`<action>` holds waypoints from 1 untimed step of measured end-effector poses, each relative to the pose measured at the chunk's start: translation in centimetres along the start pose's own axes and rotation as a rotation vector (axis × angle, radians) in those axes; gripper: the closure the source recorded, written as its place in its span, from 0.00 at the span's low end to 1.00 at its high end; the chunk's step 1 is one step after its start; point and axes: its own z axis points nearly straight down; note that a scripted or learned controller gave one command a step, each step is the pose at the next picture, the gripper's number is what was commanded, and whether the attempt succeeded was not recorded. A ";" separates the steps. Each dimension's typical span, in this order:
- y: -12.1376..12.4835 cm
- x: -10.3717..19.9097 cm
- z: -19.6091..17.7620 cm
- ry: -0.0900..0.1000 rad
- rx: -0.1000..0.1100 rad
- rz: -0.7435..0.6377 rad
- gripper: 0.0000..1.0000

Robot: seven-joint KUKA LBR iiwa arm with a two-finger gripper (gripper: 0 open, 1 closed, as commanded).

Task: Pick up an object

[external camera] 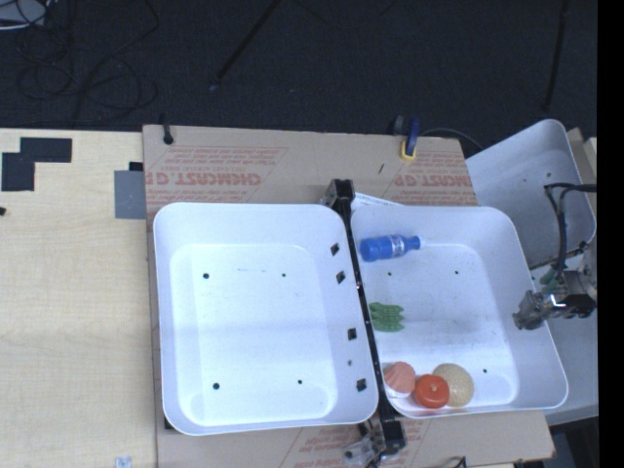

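— Gripper (534, 312) open or clenched?
— It cannot be told; it is seen blurred at the right bin's (542, 400) right rim, apart from every object.
— What is found nearby?
— At the near wall a red disc (431, 391) is wedged between a pink piece (398, 375) and a tan one (456, 382). Farther off lie a green item (386, 316) and a blue bottle (389, 247).
— Any writing?
— Red print on the cardboard (292, 159), upside down, is not clearly read.

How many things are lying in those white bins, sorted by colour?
Blue: 1, the bottle
Green: 1, a small leafy-looking piece
Pink: 1, a round piece
Red-orange: 1, a round piece
Tan: 1, a round piece
Total: 5, all in the right bin
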 end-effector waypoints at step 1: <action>0.1 -0.1 -1.4 -0.002 -0.005 0.000 1.00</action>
